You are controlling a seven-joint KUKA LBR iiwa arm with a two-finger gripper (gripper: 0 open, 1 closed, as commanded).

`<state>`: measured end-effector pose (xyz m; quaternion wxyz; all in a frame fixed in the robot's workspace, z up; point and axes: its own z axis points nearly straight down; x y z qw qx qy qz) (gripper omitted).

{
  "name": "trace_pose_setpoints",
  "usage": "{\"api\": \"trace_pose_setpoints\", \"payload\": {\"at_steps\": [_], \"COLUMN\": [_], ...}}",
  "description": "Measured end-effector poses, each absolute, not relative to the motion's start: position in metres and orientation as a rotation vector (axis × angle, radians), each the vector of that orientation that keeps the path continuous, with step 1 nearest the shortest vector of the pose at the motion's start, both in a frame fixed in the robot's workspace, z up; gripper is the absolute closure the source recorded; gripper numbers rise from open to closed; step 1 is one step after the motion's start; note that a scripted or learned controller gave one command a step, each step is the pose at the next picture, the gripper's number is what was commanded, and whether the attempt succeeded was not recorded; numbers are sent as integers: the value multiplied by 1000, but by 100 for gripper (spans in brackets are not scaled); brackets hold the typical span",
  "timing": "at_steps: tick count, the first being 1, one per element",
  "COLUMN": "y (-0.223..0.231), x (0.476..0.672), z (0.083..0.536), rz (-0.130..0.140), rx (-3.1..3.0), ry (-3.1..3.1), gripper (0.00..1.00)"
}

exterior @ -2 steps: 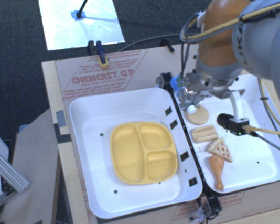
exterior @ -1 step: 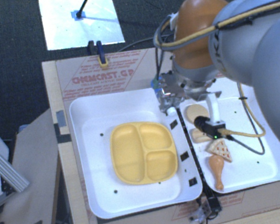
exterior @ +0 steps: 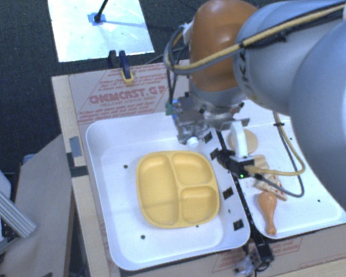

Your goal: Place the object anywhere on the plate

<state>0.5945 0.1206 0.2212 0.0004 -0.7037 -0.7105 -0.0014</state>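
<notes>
Item: arm over the seam between two bins, yellow plate awaiting an object.

Left bin (exterior: 121, 242): one yellow plate (exterior: 176, 188), three compartments, lying flat near the middle, nothing on it. Right bin (exterior: 317, 212): a drumstick-shaped toy (exterior: 268, 208), tan, long axis running near-to-far with the narrow end toward the near rim; a pale piece (exterior: 240, 143) and other small items (exterior: 261, 172) farther back, too jumbled to name. Gripper (exterior: 189, 135): hangs just beyond the plate's far-right corner, over the left bin; whether anything sits in it cannot be told from here. Key relation: the drumstick-shaped toy lies toward the near right of the gripper, across the dividing wall, well apart from it; the plate lies just to the gripper's near left. Counter (exterior: 50, 188): bears both bins.
</notes>
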Motion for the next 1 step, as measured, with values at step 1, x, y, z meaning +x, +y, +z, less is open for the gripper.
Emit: {"api": "trace_pose_setpoints", "payload": {"at_steps": [1], "y": [117], "x": [595], "z": [221], "rz": [-2], "rx": [-2216], "ry": [-2227], "gripper": [0]}}
